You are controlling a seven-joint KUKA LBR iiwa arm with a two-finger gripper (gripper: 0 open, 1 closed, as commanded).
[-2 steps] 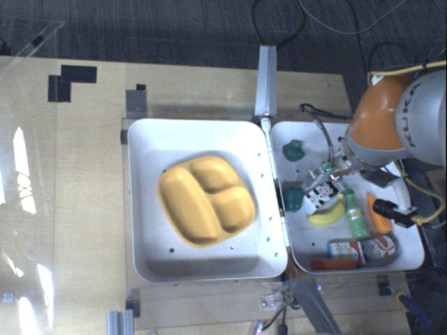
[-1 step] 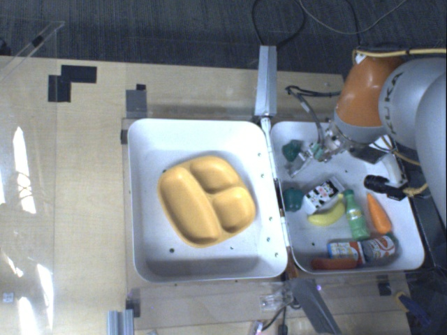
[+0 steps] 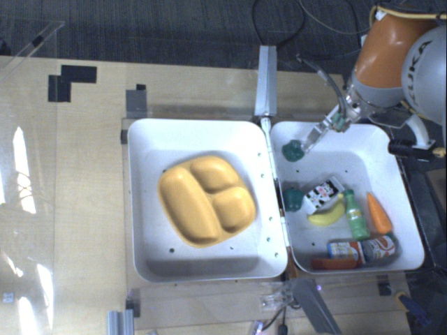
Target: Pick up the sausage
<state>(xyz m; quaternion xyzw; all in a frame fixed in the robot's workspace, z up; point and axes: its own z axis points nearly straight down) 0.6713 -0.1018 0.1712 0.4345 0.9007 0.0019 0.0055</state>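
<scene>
Two shallow white bins sit side by side on the bench. The left bin (image 3: 140, 187) holds one item: a large yellow bread-like lump (image 3: 206, 199) of three rounded lobes, resting at its centre.

The right bin (image 3: 412, 236) holds the smaller items, counted as follows. One dark red sausage (image 3: 332, 263) lies flat along the near wall, at about 6 o'clock within the bin. One can with a red and white label (image 3: 363, 250) lies on its side just above the sausage, touching or nearly touching it. One orange carrot (image 3: 379, 213) lies at about 3 o'clock. One green bottle (image 3: 355, 216) lies just beside the carrot at its 9 o'clock. One yellow banana (image 3: 327, 216) lies at the bottle's 9 o'clock, near the bin's centre. One small patterned black, white and red packet (image 3: 324, 193) sits at the banana's 12 o'clock. Two teal objects are present: one (image 3: 293, 199) against the left wall at about 9 o'clock, and one (image 3: 292, 151) near the far left corner at about 11 o'clock.

The gripper (image 3: 312, 137) reaches in from 2 o'clock, slanting down toward the farther teal object and ending just beside it. Whether its fingers are spread or closed cannot be told at this resolution. The gripper is well apart from the sausage.
</scene>
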